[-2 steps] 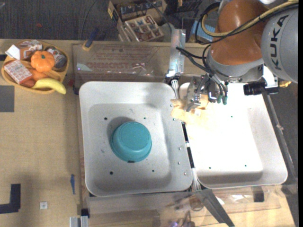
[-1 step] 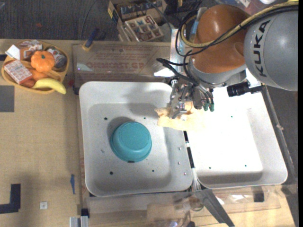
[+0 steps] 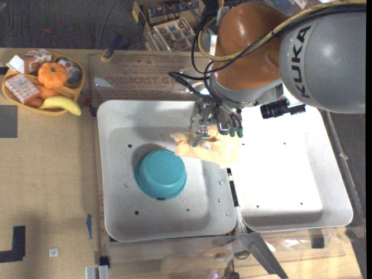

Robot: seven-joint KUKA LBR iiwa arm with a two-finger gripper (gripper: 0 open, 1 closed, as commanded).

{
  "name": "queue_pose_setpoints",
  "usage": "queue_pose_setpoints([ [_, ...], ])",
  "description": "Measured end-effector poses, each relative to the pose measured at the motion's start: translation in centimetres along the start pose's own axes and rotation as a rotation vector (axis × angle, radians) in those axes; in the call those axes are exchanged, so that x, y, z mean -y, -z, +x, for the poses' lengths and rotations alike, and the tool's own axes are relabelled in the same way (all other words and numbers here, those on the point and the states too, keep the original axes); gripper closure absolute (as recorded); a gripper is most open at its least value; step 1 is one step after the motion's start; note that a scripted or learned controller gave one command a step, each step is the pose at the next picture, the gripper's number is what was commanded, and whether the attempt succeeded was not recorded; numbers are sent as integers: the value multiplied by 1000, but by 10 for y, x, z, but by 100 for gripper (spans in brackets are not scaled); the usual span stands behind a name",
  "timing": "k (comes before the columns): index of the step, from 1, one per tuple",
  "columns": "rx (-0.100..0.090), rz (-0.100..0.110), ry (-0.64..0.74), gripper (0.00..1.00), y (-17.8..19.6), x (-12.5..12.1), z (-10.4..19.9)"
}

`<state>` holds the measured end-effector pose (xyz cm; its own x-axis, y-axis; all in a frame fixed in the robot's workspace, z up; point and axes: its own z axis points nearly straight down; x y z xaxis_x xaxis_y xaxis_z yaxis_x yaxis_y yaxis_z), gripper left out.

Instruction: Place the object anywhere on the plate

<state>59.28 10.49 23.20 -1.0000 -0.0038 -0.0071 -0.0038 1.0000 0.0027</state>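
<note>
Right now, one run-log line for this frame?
arm: over left bin's right side | gripper: low, at tan object | grasp: unconfirmed | teal plate: left bin, bare | task: not done

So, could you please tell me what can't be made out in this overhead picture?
- The gripper: small and dark against the pale object, so whether it grips it can't be judged.
- The pale object: washed out by glare, and its top is under the gripper; shape unclear.
- The right bin: overexposed, and the arm covers its far edge.
- The teal plate: its depth can't be judged from above.
</note>
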Motion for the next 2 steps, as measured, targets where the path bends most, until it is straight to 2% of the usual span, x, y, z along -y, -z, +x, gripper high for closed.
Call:
queue_pose_setpoints([
  [1, 0, 0, 0, 100, -3, -52, 7],
  [2, 1, -1, 0, 0, -2, -52, 7],
])
